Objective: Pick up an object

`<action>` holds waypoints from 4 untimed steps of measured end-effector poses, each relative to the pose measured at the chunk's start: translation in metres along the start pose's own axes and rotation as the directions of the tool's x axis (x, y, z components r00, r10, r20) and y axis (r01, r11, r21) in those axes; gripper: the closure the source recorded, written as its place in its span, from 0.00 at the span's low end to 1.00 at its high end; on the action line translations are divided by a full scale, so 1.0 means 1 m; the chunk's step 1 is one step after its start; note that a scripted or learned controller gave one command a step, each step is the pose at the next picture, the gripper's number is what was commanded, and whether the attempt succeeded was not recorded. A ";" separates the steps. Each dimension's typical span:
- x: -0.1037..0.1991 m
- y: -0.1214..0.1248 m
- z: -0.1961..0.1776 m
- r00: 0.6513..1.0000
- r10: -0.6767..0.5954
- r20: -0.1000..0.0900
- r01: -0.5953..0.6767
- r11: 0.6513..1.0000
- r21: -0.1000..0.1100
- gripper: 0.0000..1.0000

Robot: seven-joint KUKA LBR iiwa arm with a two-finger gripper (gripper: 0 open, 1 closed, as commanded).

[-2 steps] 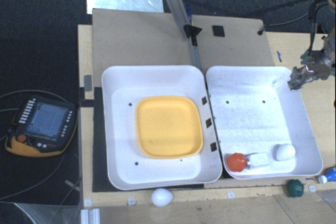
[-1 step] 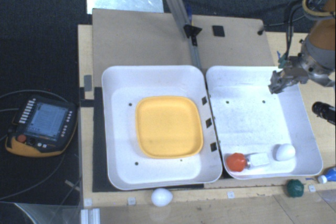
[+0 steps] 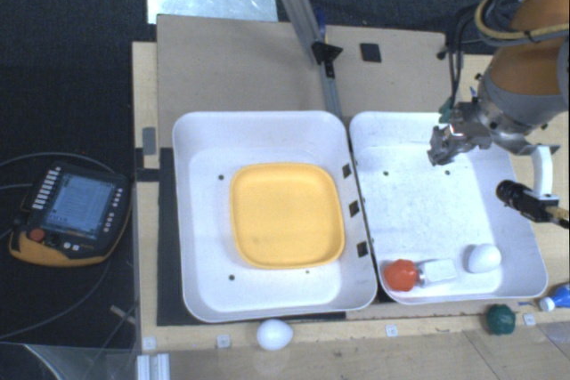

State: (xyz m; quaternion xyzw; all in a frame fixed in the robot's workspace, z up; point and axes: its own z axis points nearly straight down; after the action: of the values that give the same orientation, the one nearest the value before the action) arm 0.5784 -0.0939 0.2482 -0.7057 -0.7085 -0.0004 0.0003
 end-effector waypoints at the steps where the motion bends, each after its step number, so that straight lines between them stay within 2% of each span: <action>1: 0.039 -0.014 0.004 1.000 0.000 0.000 0.000 1.000 0.000 1.00; 2: 0.092 -0.026 0.000 1.000 -0.001 0.000 0.001 1.000 0.000 1.00; 3: 0.146 -0.054 0.006 1.000 0.000 0.000 0.000 1.000 0.000 1.00; 4: 0.187 -0.080 0.011 1.000 0.000 0.000 0.000 1.000 0.000 1.00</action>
State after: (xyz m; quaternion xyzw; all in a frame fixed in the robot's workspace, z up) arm 0.4973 0.0933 0.2376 -0.7058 -0.7084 -0.0004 0.0003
